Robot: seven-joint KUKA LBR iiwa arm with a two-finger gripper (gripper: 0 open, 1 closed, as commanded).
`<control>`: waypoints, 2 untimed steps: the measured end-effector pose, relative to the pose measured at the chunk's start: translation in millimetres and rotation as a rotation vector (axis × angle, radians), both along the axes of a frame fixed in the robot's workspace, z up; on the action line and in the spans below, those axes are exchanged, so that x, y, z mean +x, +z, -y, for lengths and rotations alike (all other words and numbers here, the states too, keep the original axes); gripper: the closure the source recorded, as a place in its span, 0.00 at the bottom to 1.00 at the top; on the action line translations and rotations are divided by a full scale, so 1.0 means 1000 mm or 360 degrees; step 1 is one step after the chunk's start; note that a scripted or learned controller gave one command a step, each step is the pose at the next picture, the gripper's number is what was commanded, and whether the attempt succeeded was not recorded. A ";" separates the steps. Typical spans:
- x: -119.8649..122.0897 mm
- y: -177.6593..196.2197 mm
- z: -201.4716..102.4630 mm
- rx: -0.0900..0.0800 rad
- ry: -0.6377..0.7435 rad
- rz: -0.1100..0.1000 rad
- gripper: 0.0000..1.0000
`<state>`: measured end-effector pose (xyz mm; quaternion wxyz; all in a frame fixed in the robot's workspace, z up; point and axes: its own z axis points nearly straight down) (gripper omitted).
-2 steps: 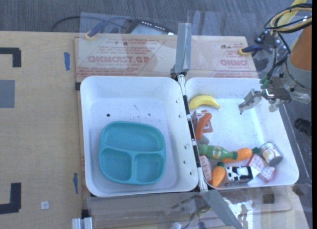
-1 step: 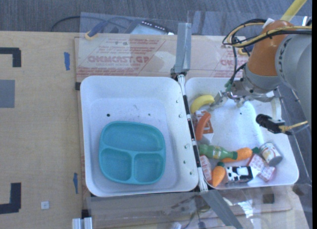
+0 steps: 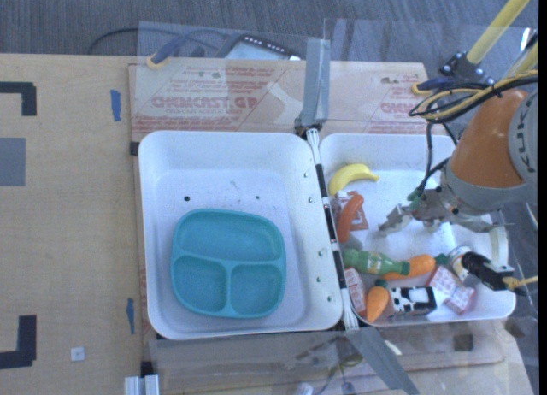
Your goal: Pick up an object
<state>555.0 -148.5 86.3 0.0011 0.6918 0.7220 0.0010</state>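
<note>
A curved yellow banana (image 3: pixel 350 177) is seen near the right bin's (image 3: pixel 385 147) far left corner, apart from the gripper (image 3: pixel 395 220), whose spread cannot be told.

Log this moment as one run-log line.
arm: over right bin | gripper: open, holding nothing, above bin floor | nearest: banana, left of it | left bin: teal tray | pick: not yet done

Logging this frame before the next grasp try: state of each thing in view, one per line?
gripper: over the right bin, above the toys, nothing visibly held
banana: lying in right bin, far side
green bottle: lying on its side
carrot: lying flat beside the bottle
teal tray: flat in left bin, right way up
right bin: holds the toys
left bin: holds the tray
</note>
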 end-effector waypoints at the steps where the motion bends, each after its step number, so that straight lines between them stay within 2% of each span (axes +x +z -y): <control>1: -0.061 0.000 0.015 0.0001 -0.0236 0.0001 0.00; 2: -0.060 0.010 0.016 0.0000 -0.0241 0.0009 1.00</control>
